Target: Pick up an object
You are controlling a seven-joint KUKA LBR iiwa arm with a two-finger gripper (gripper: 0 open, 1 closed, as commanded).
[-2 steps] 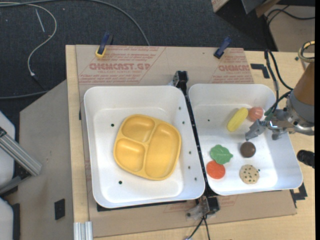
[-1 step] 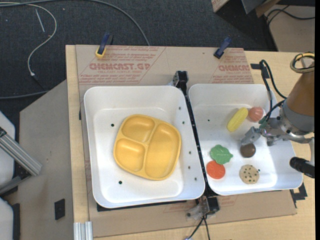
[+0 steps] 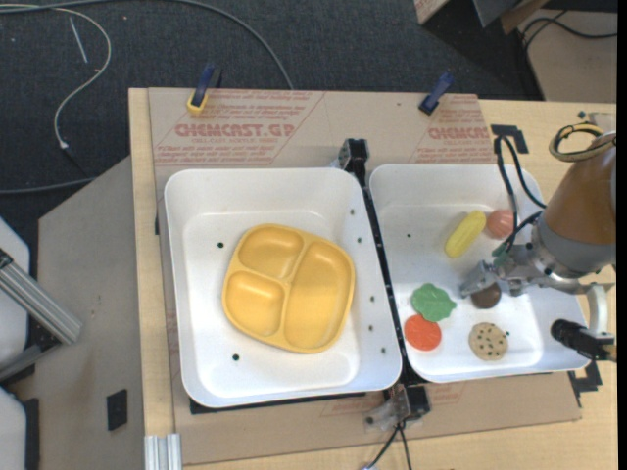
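Observation:
In the right bin (image 3: pixel 431 189) lie a yellow corn-like piece (image 3: pixel 464 233), a pink ball (image 3: pixel 500 223), a green leafy toy (image 3: pixel 432 302), an orange-red disc (image 3: pixel 423 334), a chocolate-chip cookie (image 3: pixel 487 341) and a small brown object (image 3: pixel 486 300). My gripper (image 3: pixel 483 284) hangs low in the bin's right half, right above the brown object and just right of the green toy. The arm's grey wrist and orange band (image 3: pixel 583 204) cover the bin's right wall. Whether the gripper touches the brown object is unclear.
The left bin (image 3: pixel 196 262) holds a yellow divided plate (image 3: pixel 288 287). A black divider (image 3: pixel 377 262) runs between the bins. Blue clamps (image 3: pixel 203 86) (image 3: pixel 436 93) hold the cardboard at the back. Black cables (image 3: pixel 509 179) hang near the arm.

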